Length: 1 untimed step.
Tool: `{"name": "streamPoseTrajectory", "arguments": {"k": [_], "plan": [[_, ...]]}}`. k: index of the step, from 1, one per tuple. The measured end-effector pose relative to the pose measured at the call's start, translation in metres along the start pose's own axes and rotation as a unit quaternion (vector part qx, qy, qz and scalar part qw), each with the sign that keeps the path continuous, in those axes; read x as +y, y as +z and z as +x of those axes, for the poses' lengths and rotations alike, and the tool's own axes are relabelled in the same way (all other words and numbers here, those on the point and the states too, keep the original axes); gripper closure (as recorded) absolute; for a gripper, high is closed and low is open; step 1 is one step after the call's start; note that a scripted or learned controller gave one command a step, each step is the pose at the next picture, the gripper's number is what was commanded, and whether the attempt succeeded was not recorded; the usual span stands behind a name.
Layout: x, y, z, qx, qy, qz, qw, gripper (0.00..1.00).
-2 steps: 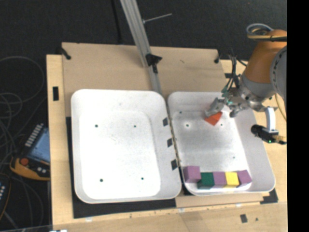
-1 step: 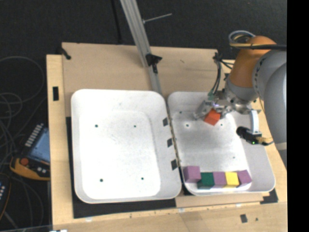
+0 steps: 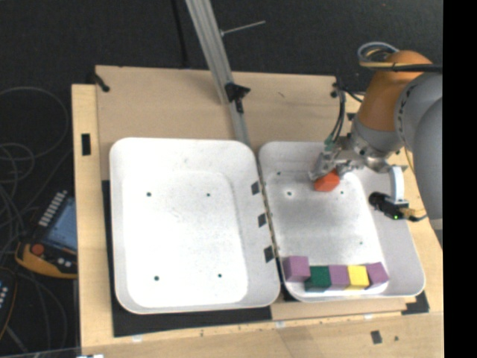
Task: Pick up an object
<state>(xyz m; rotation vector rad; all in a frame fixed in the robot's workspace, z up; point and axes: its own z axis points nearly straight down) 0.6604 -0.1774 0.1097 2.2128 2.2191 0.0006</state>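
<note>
Tool [image 3: 332,166] and wrist are seen in the upper right of the frame, lowered into the far part of the right bin [image 3: 350,226], with the grey arm [image 3: 417,125] and its orange band [image 3: 384,95] reaching in from the right edge. An orange-red object [image 3: 326,182] is seen directly under the tool's tip and touching it in the picture, but whether it is gripped between the fingers or merely lies beneath them cannot be told, and how far the tool is open cannot be told either. Nearest the lower edge of the frame, a row of blocks is lined up along the near wall of the right bin: a purple block [image 3: 297,267] at the left, then a green block [image 3: 319,277], a second purple block [image 3: 339,275], a yellow block [image 3: 358,276] and a third purple block [image 3: 376,272] at the right, each touching its neighbour. The left bin [image 3: 186,222] is set just beside the right one, their inner rims meeting at the middle of the frame. Both bins are carried on the light wooden bench [image 3: 149,103]. Farther back, a slanted metal rail [image 3: 212,43] is seen rising from behind the bins toward the top of the frame. At the left edge, off the bench, a handheld pendant [image 3: 52,233] with cables is seen on the dark floor.
</note>
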Motion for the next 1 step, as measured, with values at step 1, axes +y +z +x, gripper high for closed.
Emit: {"name": "streamPoseTrajectory", "arguments": {"k": [1], "plan": [[0.0053,-0.14,0.103,0.003,-0.003,-0.002,1.0,1.0]]}}
